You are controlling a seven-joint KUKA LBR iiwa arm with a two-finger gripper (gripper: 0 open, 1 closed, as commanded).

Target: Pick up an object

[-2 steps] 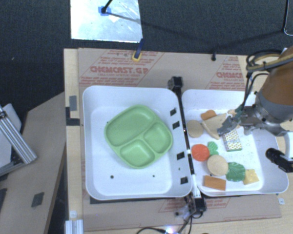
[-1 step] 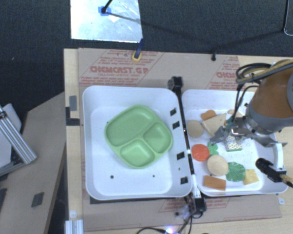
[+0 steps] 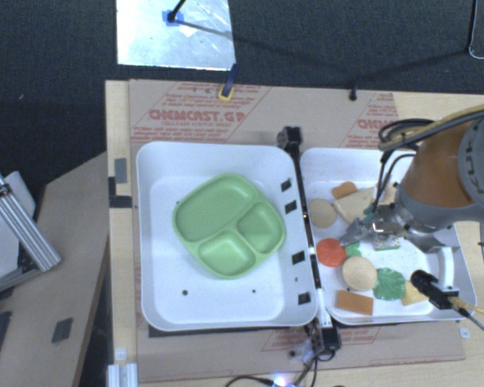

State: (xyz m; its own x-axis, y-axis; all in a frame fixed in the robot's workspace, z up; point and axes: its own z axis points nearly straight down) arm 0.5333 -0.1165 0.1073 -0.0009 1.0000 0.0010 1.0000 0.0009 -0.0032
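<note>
Pincer (image 3: 369, 230) hovering low inside the right bin (image 3: 460, 285), fingers too blurred to tell whether wide or narrow, nothing visibly between them. Arm (image 3: 444, 176) reaching in from 3 o'clock, orange band just above the wrist.

Lying around the pincer: red disc (image 3: 331, 252) at 8 o'clock, just beside; tan round (image 3: 359, 273) at 6 o'clock, touching a green piece (image 3: 390, 285) on its 3 o'clock side; orange block (image 3: 354, 301) further toward 6 o'clock, near the bin's front wall; beige lump (image 3: 323, 214) at 10 o'clock; orange wedge (image 3: 344, 190) at 11 o'clock, with a pale slab (image 3: 356, 205) between it and the pincer. Yellow bit (image 3: 413, 296) peeking out at 4 o'clock, partly hidden by a black part of the arm.

Resting in the left bin (image 3: 157, 216), well apart at 9 o'clock: green tray (image 3: 230, 225) with three compartments. Both bins sitting on the tabletop (image 3: 185, 111).
</note>
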